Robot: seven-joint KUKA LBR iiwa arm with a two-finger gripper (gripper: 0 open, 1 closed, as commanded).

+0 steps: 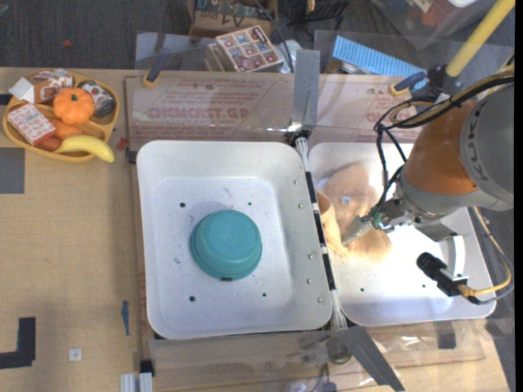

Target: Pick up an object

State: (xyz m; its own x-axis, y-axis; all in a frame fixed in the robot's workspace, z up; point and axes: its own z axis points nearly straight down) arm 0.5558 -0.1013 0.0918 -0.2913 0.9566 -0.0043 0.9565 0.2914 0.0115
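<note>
Gripper [356, 232] low in right bin [409, 300], touching tan cloth [347, 211] near left wall; finger state cannot tell. Teal bowl [226, 244] upside down in left bin [163, 186].

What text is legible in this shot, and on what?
Faint reddish print on the clear panel behind the left bin: too washed out to read.
Patterned box above it: print too small.
Small packets in the yellow bowl of toy food: blurred.
White letters on the arm: cut off, unreadable.
</note>
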